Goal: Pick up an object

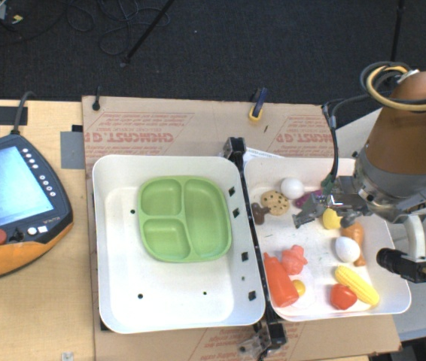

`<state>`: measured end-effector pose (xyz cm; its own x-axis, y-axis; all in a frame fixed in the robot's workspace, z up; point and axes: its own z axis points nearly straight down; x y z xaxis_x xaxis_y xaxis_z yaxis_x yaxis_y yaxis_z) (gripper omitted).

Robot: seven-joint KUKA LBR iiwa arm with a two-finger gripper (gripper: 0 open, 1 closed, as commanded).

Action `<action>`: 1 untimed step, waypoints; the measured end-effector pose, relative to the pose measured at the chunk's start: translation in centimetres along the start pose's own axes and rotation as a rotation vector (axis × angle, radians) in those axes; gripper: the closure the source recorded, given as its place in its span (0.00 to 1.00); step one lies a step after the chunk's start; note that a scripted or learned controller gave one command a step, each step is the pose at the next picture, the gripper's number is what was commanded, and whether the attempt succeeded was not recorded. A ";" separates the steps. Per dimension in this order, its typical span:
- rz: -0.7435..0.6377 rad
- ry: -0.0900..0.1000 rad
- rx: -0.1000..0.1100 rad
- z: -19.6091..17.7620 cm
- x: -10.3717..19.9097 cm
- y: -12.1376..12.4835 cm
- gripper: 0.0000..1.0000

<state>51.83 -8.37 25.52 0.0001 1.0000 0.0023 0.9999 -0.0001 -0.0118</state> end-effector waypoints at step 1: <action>-0.001 -0.001 -0.008 -0.4 0.0 0.1 0.00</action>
<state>51.97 -8.41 25.87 -0.0007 1.0000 0.0011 1.0000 0.0007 -0.0041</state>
